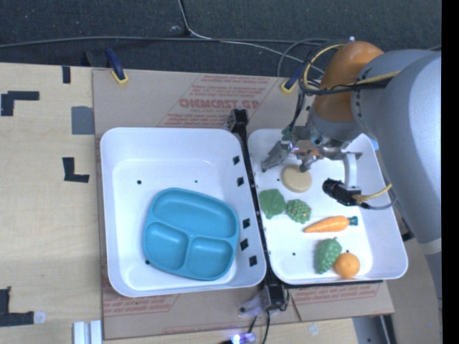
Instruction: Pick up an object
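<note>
gripper (290, 158) | your fingers look spread apart, holding nothing | hovering right over the beige disc (296, 180) in the right bin (391, 264)

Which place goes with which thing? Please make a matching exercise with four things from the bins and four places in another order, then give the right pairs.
Things:
1. blue divided tray
2. carrot
3. orange fruit
4. beige round piece

Places:
A. right under the gripper, at the far side of the right bin
B. the near right corner of the right bin
C. alone in the left bin
D. mid right bin, lying across, its green top toward the arm's side

Pairs: 1-C, 2-D, 3-B, 4-A
</note>
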Available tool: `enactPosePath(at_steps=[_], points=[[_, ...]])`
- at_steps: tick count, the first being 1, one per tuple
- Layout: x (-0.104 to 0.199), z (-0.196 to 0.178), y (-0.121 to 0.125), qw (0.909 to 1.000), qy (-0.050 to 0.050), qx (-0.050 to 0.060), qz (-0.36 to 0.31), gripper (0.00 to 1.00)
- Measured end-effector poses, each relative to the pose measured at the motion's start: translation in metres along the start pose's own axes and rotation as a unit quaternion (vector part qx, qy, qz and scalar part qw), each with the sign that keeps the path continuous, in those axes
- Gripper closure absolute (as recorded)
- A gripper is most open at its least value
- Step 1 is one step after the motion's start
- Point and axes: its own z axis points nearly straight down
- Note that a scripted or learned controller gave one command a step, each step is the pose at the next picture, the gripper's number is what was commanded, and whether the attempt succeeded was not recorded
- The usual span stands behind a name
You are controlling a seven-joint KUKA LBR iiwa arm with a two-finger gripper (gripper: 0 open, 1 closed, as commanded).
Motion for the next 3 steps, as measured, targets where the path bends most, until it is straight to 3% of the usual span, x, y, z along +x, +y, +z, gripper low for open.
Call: enactPosePath(at_steps=[1,2,3], points=[[-0.001,0.022,0.003,1.0000,-0.002,-0.006,0.000,0.00],[-0.001,0.009,0.004,1.0000,-0.003,-0.009,0.000,1.00],[0.004,-0.048,0.014,1.0000,0.000,-0.004,0.000,1.00]])
